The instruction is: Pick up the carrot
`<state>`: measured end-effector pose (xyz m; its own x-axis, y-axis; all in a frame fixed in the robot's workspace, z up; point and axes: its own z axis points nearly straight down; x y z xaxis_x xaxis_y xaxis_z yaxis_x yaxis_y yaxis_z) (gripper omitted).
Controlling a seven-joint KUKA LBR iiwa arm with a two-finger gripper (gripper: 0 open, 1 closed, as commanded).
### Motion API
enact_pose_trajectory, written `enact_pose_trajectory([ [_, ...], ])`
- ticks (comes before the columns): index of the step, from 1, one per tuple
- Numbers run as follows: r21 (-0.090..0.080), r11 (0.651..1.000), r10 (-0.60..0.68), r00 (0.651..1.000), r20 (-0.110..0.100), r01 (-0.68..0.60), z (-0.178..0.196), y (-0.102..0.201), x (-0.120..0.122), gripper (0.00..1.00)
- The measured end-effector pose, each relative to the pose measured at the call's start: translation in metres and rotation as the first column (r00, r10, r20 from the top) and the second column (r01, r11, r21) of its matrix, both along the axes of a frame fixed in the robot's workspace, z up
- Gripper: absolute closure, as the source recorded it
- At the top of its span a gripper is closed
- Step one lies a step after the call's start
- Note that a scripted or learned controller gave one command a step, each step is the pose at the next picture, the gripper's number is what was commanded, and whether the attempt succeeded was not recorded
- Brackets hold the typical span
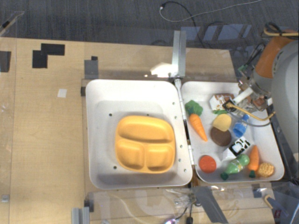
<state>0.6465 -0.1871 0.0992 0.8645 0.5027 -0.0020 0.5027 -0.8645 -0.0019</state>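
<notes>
An orange carrot (198, 127) with a green leafy top lies in the right bin (275, 139), along its left wall, pointing down and to the right. A second, smaller carrot (253, 158) stands near the bin's lower right corner. My gripper (244, 96) hangs over the upper right part of that bin, above a brown and white snack packet (221, 100). It is well to the right of the larger carrot and nothing orange sits in it.
The right bin also holds a yellow lemon (223, 122), a brown disc (220, 136), a blue item (240, 126), a black and white cube (239, 145), a tomato (208, 163) and a green bottle (236, 166). A yellow divided tray (145, 143) lies in the left bin (100, 125).
</notes>
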Motion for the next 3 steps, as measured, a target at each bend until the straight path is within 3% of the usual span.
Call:
enact_pose_trajectory([
  [1,0.0,0.97,-0.242,0.97,0.001,0.242,0.03,-0.006,-0.017,1.0],
  [2,0.001,0.951,-0.308,0.951,0.007,0.308,-0.013,-0.016,0.013,1.0],
  [3,0.001,0.957,-0.291,0.957,0.002,0.291,0.056,0.018,-0.018,1.0],
])
